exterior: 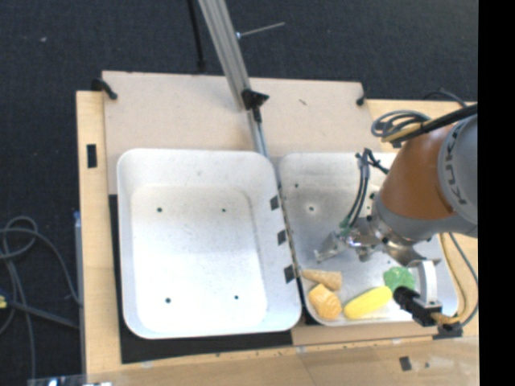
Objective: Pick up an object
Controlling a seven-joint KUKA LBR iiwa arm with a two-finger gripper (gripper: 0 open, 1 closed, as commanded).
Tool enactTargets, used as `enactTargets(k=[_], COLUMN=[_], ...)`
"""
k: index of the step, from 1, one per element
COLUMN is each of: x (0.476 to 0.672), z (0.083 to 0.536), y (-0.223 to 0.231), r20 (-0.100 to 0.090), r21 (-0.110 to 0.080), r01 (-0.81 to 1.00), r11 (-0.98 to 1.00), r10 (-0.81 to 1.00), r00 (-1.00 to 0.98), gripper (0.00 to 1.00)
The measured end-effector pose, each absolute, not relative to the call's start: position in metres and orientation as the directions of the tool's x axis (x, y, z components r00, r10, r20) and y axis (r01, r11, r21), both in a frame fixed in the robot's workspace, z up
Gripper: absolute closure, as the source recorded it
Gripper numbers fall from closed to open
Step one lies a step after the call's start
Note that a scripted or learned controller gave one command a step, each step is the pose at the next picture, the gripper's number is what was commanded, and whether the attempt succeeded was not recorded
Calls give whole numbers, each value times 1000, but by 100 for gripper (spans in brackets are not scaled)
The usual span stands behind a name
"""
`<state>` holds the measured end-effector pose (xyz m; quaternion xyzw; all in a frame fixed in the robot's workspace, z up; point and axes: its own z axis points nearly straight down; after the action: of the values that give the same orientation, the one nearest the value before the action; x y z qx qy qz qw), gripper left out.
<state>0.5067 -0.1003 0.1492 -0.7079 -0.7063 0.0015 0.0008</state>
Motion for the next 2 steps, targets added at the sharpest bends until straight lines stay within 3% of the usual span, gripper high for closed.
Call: enactTargets(k=[1, 2], x=[507, 509], z=[99, 112], y=[-102, -102], r20=[-1, 0], r21=[-1, 7], r01=[1000, 1000], r11=[-2, -8], r10=[1000, 1000], r00=[2, 8], gripper=[0, 100])
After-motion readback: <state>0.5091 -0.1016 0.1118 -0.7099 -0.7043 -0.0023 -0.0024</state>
